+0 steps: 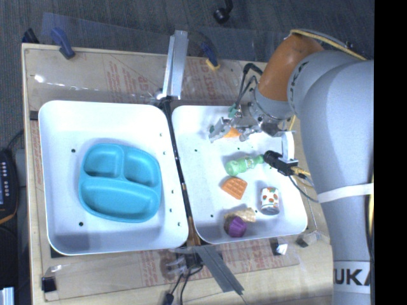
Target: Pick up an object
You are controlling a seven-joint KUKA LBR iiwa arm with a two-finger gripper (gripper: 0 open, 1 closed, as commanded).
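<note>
My gripper (221, 129) hangs low over the far part of the right bin (197, 170), pointing left. A small orange thing (234, 133) sits right against it, and I cannot tell whether it is gripped. Nearer the front lie a green bottle (243, 164) on its side, an orange ridged piece (234, 187), a white cup with coloured dots (270, 200), and a purple thing (236, 227) touching a tan piece (247, 215).
The left bin (57, 126) holds a blue divided plate (119, 182). A metal rail (173, 68) runs between the bins at the back. The arm's grey body covers the right bin's right side.
</note>
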